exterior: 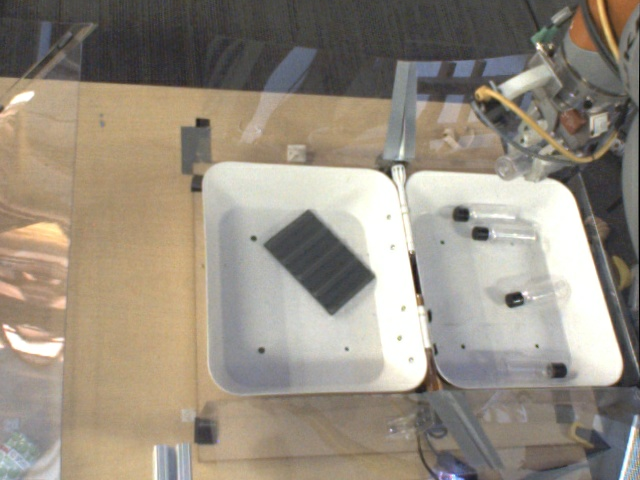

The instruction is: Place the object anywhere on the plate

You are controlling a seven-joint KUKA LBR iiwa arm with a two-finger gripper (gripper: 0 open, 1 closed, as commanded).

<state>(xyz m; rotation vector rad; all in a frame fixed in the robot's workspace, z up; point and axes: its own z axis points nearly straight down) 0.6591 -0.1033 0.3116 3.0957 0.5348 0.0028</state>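
The tool [515, 163] is hovering at the upper right of the view, just past the far rim of the right bin [590, 268], hanging under a clutter of cables and a grey wrist with an orange band. A pale, clear-looking end is showing at its tip, but whether that is part of the tool or something it is carrying, and how its grasping parts are standing, I cannot tell.

Going outward from there, the nearest candidates are lying just below the tool inside the right bin: two clear tubes with black caps, the first tube [485, 213] closest to the far rim and the second tube [505, 233] just beside it, both lying roughly across the bin with caps pointing left. A third tube [530, 294] is resting lower toward the middle, and a fourth tube [525, 368] is lying along the near wall with its cap at the right.

The plate [319, 261], a dark ridged rectangle, is sitting in the left bin [225, 298], turned at a slant with its long axis running from upper left to lower right. It is lying well to the left of the tool and lower in the view, across the wall between the bins on the worktop [130, 268]. In my judgement the coming move is hinging on that leftward carry over the divider.
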